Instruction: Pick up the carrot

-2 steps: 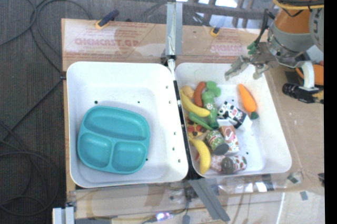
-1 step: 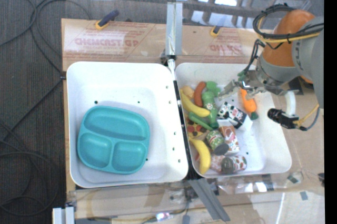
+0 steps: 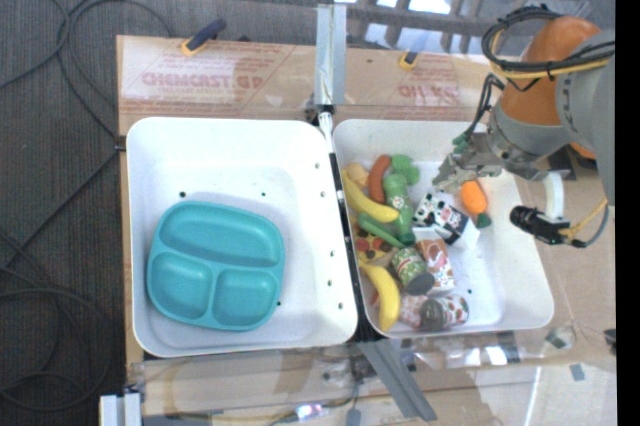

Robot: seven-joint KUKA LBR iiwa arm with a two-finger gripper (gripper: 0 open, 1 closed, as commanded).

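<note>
Nearest the camera, at the bottom of the view, I see the front rim of the right bin (image 3: 500, 326), and just behind it a yellow banana (image 3: 384, 292) and a few small cans (image 3: 440, 311) lying in a heap. Past that heap, toward the far right side of the bin, lies the carrot (image 3: 474, 199): a short orange body with a green tip, its long axis running from upper left to lower right in the view, green end pointing away from the jaws. The gripper (image 3: 462, 170) sits directly above and slightly left of the carrot's orange end, very close to it and possibly touching; I cannot resolve whether the jaws are open or closed, nor whether the carrot lies between them. A black-and-white toy (image 3: 441, 213) lies just left of the carrot, on the near-left side of the jaws, and I judge it the likeliest obstruction to a clean grasp. The move turns on this: the carrot lies just below-right of the jaws, so a short shift that way, with the jaws set across the carrot's long axis, is what I judge necessary. The left bin (image 3: 200, 139) with its teal tray (image 3: 215, 266) lies well apart.
</note>
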